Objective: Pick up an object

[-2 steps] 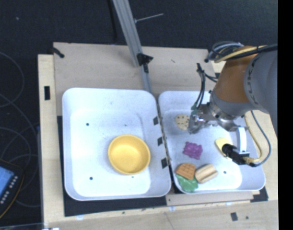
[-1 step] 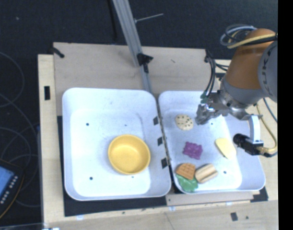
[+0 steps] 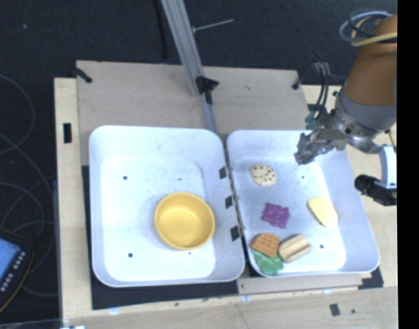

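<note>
Camera view: round speckled cookie, flat, pale.

A pale wooden bench stands on a dark black floor. A grey metal pole slants across, and thin cables trail left.

White bins: two
Yellow bowl: one, in left bin
Toy food pieces: six, in right bin
Arm: one
</note>
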Controlling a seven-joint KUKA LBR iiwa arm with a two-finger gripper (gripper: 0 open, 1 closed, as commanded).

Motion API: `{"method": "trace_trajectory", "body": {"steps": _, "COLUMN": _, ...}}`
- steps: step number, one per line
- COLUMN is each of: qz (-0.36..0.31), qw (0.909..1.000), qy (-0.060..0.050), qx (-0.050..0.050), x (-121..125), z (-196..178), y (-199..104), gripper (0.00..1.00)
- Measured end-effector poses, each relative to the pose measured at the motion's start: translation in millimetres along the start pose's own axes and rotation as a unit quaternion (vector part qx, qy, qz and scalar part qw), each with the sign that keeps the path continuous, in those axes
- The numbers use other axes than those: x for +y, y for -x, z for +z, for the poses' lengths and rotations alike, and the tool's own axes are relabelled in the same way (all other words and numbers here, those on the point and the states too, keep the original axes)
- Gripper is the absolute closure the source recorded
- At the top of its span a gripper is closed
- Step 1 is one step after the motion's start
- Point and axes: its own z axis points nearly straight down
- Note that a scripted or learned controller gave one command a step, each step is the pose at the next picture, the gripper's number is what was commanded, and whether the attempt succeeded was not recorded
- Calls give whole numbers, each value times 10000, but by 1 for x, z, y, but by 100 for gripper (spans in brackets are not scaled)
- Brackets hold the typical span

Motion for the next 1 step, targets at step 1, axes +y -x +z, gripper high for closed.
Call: {"method": "trace_trajectory", "body": {"steps": 1, "qz": -13, "qw": 10000, "qy": -26, "qx": 10, "x": 1, "z": -10, "y": 0, "gripper": 100}}
